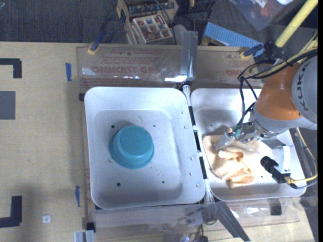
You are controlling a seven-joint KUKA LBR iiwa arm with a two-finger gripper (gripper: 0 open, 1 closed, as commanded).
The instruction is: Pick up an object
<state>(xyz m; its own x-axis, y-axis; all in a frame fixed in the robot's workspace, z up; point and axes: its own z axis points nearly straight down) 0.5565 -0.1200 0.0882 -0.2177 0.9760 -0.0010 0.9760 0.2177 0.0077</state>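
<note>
Cloth (230,161), tan and crumpled, in right bin (217,102), directly under and touching claw (235,136). Claw state impossible to tell, tips buried in folds. Farther off, past divider: blue bowl (132,146), upside down, in left bin (101,105).

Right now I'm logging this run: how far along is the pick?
Done: the arm has reached into the right bin, and the gripper is down at the crumpled tan cloth. In hand: nothing clearly; the grip is too small to judge. Left: lifting the cloth. The blue bowl sits in the left bin.
</note>
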